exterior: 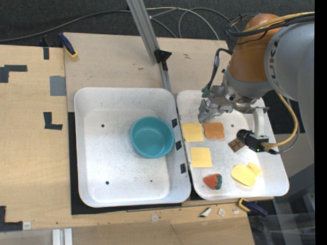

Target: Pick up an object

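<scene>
My gripper [207, 114] hangs over the back of the right bin [273, 185], just above and left of an orange-brown flat piece [214, 131]. A pale yellow square [193, 132] lies right below the gripper. Another yellow square [201, 157] sits nearer the front. A red strawberry-like toy with a green end [213, 181] rests near the bin's front edge. A yellow lumpy piece [243, 175] and a small yellow bit [254, 168] lie at the front right. A small brown block [235, 145] sits beside a black part of the arm.
The left bin [97, 137] holds a teal bowl [151, 137]. A metal pole [148, 34] slants up from between the bins. Cables run along the back. Blue-and-yellow clamps sit at the bench's back left [68, 45] and front right [250, 206].
</scene>
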Controlling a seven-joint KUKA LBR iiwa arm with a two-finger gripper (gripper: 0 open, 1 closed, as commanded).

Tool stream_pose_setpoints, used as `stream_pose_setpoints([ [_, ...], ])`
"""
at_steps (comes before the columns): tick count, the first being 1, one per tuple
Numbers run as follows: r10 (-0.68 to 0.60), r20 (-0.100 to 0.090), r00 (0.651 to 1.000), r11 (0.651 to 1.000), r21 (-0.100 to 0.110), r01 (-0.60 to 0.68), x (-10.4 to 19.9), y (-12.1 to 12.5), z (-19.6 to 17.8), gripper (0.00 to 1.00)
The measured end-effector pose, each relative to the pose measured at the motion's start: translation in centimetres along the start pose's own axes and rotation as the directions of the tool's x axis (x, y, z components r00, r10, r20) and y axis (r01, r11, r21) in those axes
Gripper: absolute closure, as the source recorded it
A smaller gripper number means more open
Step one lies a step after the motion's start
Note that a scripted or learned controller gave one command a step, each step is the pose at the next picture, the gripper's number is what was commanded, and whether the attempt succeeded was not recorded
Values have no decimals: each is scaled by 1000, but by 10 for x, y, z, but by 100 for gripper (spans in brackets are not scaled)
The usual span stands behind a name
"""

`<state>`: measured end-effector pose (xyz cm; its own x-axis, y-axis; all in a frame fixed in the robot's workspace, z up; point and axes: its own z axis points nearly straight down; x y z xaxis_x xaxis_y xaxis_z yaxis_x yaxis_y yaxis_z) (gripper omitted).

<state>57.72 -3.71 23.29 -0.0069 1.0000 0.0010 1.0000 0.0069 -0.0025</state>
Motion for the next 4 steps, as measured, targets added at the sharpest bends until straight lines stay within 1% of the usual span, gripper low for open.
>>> stream_pose_setpoints([
  [1, 0, -1, 1000, 1000, -2, 0, 49, 18, -6, 100],
  [2, 1, 1, 1000, 1000, -1, -1, 91, 42, 10, 100],
  [3, 1, 0, 1000, 1000, -3, -1, 133, 76, 10, 100],
  [4, 4, 3, 1000, 1000, -1, -4, 130, 75, 9, 0],
])
